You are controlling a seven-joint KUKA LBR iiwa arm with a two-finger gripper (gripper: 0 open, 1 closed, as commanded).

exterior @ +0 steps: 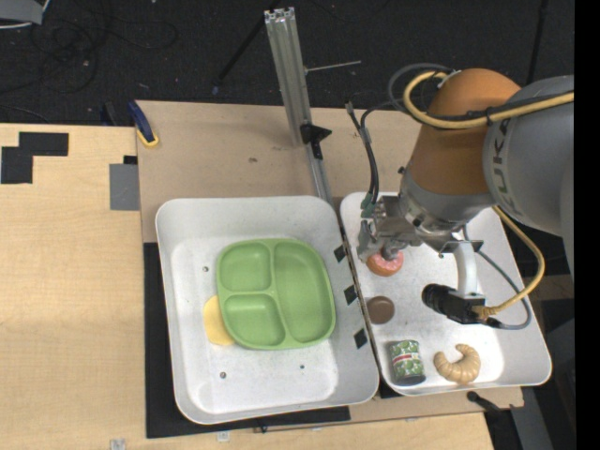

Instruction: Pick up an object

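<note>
A grey robot arm with a glossy orange band lowers its gripper (382, 249) into the right white bin (525, 364), directly over a round pink doughnut (385, 262); how the jaws stand cannot be told. Just below the doughnut lies a small brown disc (380, 309), then a green can (406, 361) beside a curved tan croissant (457, 363). The left bin (178, 223) holds a smooth green divided plate (276, 292).

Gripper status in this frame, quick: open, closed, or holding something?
Gripper: cannot be told. It sits low in the right bin, right at the pink round object, but the wrist hides whether it grips anything.
</note>
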